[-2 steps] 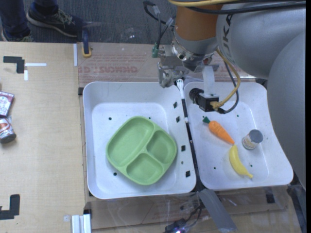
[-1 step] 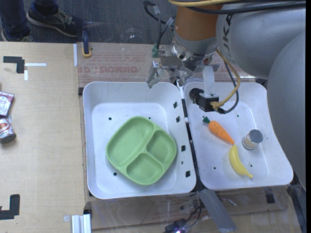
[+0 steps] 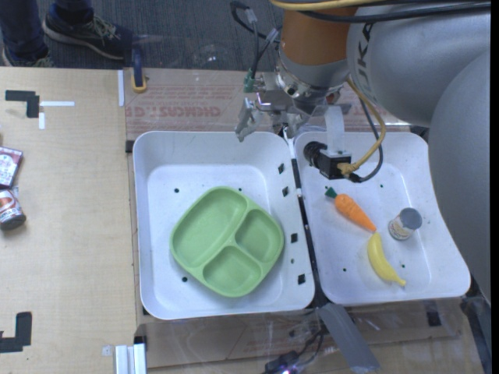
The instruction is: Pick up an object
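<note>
The arm (image 3: 405,45), grey with an orange band, fills the upper right and reaches toward the far edge of the bins. Below it lie two white bins side by side: the left bin (image 3: 156,287) and the right bin (image 3: 444,263), their inner walls touching along the middle.

The green plate (image 3: 226,241), with three compartments, lies tilted in the left bin, toward its near side.

The gripper (image 3: 269,123) hangs over the far rim where the two bins meet. Its fingers look spread apart, with nothing seen between them; one fingertip points down at the far edge of the left bin.

In the right bin, the banana (image 3: 383,260) lies near the middle, curved, just below and beside the carrot (image 3: 352,211), which lies slantwise with its green top toward the far left. The can (image 3: 404,224) lies just right of the carrot and near the banana's upper end, apart from both.
</note>
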Controlling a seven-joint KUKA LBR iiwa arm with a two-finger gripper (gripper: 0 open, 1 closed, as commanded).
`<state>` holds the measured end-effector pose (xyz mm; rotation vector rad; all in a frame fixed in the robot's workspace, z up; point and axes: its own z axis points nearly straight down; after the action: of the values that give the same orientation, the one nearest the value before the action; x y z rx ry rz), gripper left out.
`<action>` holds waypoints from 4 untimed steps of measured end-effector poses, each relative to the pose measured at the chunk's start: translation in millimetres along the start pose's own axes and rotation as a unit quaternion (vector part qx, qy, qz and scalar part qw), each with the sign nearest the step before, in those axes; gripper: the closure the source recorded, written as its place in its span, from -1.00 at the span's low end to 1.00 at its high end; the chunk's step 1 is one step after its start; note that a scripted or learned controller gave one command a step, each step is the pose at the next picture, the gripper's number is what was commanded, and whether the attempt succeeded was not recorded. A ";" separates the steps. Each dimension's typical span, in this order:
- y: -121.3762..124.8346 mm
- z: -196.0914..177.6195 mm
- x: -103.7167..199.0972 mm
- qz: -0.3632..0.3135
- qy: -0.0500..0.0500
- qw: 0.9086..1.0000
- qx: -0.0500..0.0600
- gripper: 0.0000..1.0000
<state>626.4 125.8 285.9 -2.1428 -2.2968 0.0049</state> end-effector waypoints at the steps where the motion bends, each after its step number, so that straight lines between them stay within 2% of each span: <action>1: 0.0 0.0 0.0 0.000 0.000 1.000 0.000 -1.00; 4: 0.0 0.0 0.0 0.000 0.000 1.000 0.000 -1.00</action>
<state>626.4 125.8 285.9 -2.1428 -2.2968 0.0049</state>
